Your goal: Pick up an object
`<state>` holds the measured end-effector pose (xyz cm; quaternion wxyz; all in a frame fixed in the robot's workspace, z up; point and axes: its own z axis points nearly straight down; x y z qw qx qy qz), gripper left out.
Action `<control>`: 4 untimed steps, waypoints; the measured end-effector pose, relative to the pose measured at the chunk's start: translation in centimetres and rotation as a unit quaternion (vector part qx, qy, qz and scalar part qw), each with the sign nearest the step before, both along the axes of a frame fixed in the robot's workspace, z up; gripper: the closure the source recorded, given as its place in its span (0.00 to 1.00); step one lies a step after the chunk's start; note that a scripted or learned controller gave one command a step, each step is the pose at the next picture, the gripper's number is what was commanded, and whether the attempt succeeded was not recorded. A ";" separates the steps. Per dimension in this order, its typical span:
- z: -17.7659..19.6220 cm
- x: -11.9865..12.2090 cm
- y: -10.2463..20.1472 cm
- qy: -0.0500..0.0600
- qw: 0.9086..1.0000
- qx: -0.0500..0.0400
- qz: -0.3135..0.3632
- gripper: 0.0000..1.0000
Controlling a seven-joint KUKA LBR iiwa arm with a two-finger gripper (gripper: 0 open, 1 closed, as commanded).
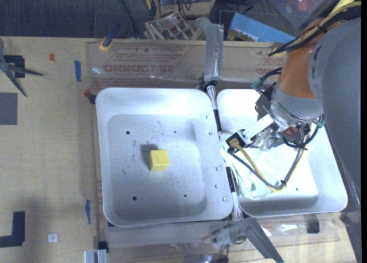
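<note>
A small yellow cube (159,160) lies near the middle of the left white bin (114,107), resting flat on its floor. The grey arm with its orange band comes in from the right and hangs over the right white bin (330,199). My gripper (268,140) is low over that bin's left half, well right of the cube and on the other side of the divider. A yellow cable loops from the wrist down across the bin floor. The wrist and glare hide what lies directly beneath the gripper.
The two bins meet at a raised rim (221,141) between the cube and the gripper. A clear panel (149,64) stands behind the left bin. Wooden bench surface (40,159) extends to the left, with small tools at its far left edge.
</note>
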<state>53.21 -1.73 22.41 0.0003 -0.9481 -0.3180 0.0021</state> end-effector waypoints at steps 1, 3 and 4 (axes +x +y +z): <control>2.2 2.9 -4.3 0.000 0.985 -0.001 -0.170 1.00; 4.5 8.5 -1.0 -0.002 0.975 -0.001 -0.222 1.00; 1.5 12.2 0.8 -0.002 0.975 -0.001 -0.222 1.00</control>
